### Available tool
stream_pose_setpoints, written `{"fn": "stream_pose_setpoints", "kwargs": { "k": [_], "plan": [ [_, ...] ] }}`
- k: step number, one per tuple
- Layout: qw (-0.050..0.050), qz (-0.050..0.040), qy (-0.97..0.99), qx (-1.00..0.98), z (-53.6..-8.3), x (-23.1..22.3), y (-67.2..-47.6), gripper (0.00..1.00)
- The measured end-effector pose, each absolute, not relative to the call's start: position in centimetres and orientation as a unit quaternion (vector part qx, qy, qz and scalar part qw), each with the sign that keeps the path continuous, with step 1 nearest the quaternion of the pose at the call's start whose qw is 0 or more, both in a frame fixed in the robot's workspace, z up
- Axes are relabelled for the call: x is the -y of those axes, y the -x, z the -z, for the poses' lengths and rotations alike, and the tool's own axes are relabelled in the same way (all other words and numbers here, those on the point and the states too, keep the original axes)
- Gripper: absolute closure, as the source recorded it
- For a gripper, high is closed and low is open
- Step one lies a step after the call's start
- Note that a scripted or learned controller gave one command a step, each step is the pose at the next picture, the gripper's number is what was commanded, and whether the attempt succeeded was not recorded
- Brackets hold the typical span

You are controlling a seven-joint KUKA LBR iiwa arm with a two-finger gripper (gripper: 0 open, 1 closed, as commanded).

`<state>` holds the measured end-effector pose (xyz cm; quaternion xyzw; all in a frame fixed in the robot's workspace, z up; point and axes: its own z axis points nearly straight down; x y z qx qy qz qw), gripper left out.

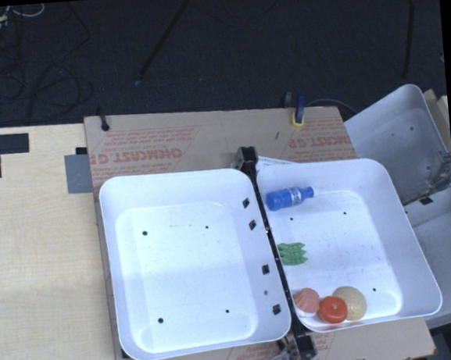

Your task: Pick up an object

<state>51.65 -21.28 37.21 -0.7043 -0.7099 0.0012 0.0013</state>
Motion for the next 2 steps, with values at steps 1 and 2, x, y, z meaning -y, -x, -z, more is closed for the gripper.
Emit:
{"fn": "stream_pose_setpoints", "kwargs": {
  "k": [1,2],
  "plan": [
    [0.000,-0.0004,0.706,0.709,-38.0,21.4,-52.6,1.00],
    [0.001,-0.0006,0.707,0.707,-38.2,21.3,-49.1,1.00]
  ]
}}
